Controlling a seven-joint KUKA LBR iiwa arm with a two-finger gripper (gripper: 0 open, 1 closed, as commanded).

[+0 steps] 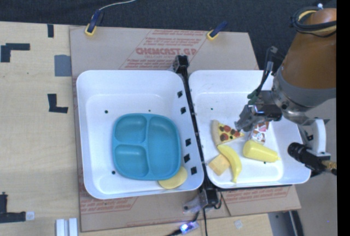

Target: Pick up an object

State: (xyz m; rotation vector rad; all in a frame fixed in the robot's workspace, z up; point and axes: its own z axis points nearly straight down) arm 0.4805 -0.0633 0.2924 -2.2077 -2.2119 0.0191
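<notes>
In the right bin [219, 84] lie a pizza slice [223, 132], a yellow banana [232, 160], a tan cheese block [219, 164], a yellow pear-shaped piece [260, 152] and a small white and red packet [259, 134]. My gripper [246, 120] hangs low over the middle of this bin, just right of the pizza slice and left of the packet. Its dark tip hides the spot beneath it. Nothing can be seen held in it.
The left bin [93, 87] holds a blue divided plate [146, 146], and a yellow round piece [174, 180] pokes out under the plate's near edge. A black divider [187, 114] separates the bins. The arm's bulky orange wrist [313, 54] looms over the right bin's far right side.
</notes>
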